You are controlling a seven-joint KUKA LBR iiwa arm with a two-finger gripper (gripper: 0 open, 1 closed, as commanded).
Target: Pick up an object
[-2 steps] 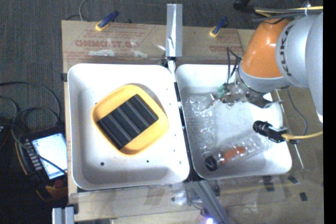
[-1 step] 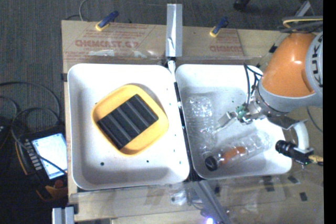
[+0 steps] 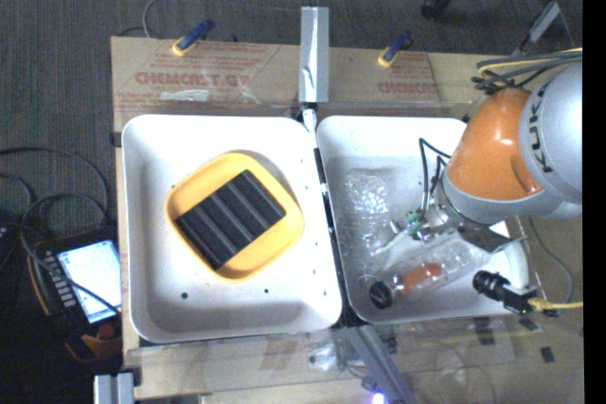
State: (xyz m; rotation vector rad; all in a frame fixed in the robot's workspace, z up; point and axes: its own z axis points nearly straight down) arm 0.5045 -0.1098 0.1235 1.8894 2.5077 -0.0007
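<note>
Both white bins [image 3: 151, 156] look like smooth, slightly glossy plastic, the yellow pad [image 3: 237, 215] at centre left has a matt black ribbed top (rubbery-looking), and the clear bottle [image 3: 417, 277] at lower right is shiny, crinkled plastic.

The arm [image 3: 559, 147] has a grey rounded shell with dark letters "KU" on it. Below sits a wide, glossy orange band [image 3: 492, 151]. Under it comes a grey ring. Thin black cables and yellow-green wires run beside the body.
</note>
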